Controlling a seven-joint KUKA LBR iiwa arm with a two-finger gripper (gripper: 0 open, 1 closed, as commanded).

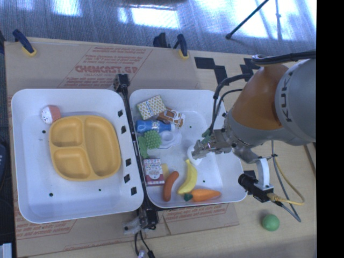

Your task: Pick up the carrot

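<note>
The carrot (205, 195) lies flat near the front edge of the right bin (226, 98), its green end touching the tip of the banana (188, 178). A sausage (170, 185) sits just left of the banana, with a small red-and-white carton (153, 172) beside it. We have the claw (201, 150) above the bin's middle, apart from the carrot and nearer the banana's upper end; we cannot tell how far it is open, and we see nothing held in it. We judge the main risk is crowding: coming down here could catch the banana instead, or nudge the carrot against the bin wall. The left bin (21, 160) holds a yellow divided plate (84, 147).
</note>
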